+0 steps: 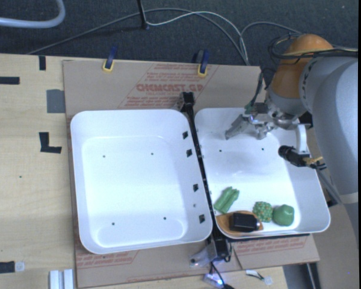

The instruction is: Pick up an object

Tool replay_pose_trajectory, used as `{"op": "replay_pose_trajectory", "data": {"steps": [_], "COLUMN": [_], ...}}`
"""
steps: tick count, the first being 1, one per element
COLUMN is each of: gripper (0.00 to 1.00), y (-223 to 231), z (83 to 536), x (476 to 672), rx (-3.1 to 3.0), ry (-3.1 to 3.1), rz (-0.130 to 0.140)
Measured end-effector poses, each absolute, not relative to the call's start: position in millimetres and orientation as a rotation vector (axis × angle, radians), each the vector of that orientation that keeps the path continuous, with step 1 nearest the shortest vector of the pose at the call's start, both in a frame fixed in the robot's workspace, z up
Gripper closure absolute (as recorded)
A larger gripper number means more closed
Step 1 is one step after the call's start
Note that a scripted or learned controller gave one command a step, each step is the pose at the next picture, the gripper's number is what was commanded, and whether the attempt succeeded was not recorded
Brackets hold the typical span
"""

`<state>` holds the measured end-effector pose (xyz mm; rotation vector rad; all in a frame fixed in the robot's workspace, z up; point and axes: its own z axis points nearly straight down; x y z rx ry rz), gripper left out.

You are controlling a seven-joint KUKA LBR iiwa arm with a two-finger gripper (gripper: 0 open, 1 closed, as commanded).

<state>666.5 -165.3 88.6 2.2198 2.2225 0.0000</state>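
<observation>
My gripper (246, 132) hangs over the far part of the right bin (253, 167), with its fingers spread open and nothing between them. Several small objects lie along that bin's near edge, well away from the gripper. A green elongated piece (227, 199) lies toward the bin's left side. A green bumpy ball (263, 210) and a green rounded piece (283, 215) sit side by side. A black object (243, 222) rests on an orange-brown dish (227, 224) at the near left corner.
The left bin (132, 179) stands beside the right one, separated by a black divider (194, 161). Both sit on a cardboard sheet (162, 86) held by clips. The arm's grey body (340, 137) fills the right side, with cables behind the bench.
</observation>
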Motion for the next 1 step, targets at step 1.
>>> {"op": "replay_pose_trajectory", "data": {"steps": [1], "gripper": [0.0], "y": [-117.0], "z": [153.8], "x": [670.6], "rx": [2.221], "ry": [2.216], "rz": [0.007]}}
